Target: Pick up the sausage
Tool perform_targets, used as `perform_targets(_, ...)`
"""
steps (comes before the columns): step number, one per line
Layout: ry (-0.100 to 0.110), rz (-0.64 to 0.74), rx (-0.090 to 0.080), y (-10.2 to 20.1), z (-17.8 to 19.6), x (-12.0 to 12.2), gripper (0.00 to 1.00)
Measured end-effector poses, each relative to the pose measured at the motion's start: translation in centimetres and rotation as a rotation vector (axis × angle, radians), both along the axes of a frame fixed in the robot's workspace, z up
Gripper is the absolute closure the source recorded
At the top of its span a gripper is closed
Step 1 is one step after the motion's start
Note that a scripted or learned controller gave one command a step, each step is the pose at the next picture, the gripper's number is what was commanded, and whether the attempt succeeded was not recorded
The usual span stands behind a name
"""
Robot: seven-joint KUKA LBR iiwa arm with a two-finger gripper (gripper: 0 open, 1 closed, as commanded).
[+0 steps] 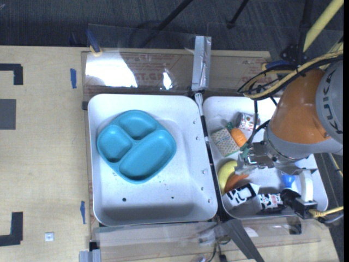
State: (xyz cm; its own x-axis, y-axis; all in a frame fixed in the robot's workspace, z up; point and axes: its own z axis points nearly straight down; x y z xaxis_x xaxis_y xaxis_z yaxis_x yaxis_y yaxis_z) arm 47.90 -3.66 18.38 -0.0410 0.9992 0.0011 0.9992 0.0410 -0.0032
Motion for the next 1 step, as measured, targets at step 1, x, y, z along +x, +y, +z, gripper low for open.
perform_targets(1,0.000,0.262,0.001,6.61,0.01,0.00,1.00)
